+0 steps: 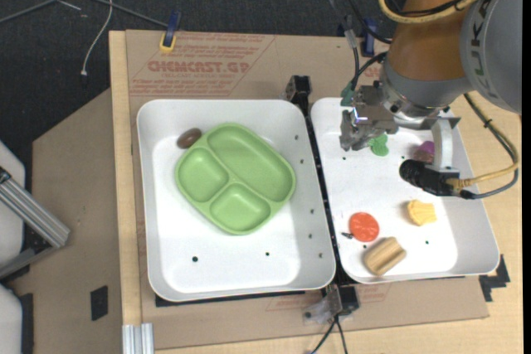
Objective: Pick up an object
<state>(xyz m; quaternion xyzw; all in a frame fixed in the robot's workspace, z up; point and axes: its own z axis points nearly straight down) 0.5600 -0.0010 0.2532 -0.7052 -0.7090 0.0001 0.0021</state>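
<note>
Two white bins sit side by side on the table (124,178): the left bin (166,253) holds a green divided tray (235,177) with a small brown item (190,138) at its upper left, and the right bin (465,249) holds a small green object (379,147), a purple piece (426,150), a yellow block (421,212), a red disc (363,225) and a tan cylinder (383,254). The gripper (358,132) hangs low over the upper part of the right bin, just left of the green object, and whether it is released or clenched cannot be told. Likely risk: a descent offset to the left could nudge the green object aside or close on nothing.

Divided tray (236,177) in left bin (158,203); small toys in right bin (473,249).
</note>
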